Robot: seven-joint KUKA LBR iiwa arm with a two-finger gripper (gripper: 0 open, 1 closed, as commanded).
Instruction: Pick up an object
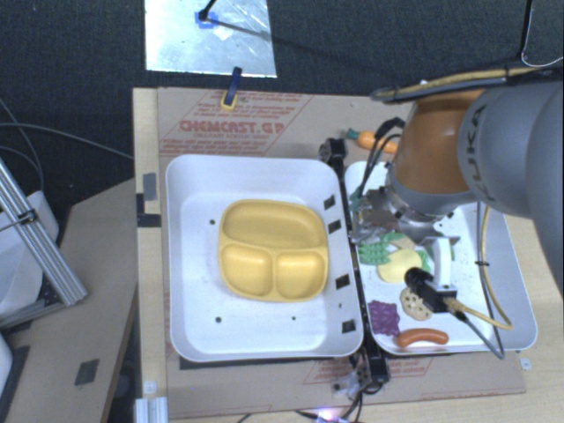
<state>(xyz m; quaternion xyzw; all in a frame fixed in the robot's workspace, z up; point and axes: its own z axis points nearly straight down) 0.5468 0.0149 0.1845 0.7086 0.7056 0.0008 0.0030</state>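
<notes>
Arm low over the right bin (520, 324), reaching among small toy foods.

The gripper (381, 223) sits by that bin's left wall, its lower end hidden, so I cannot tell how it is set. Just beside it lie green grapes (374, 252) and a yellow piece (398, 265); purple grapes (383, 315), a cookie (411, 303) and a sausage (423, 337) lie toward the table's front edge. These look light, stiff and slick; the sausage seems best taken across its middle. A yellow divided plate (271, 249) fills the left bin (189, 236).
</notes>
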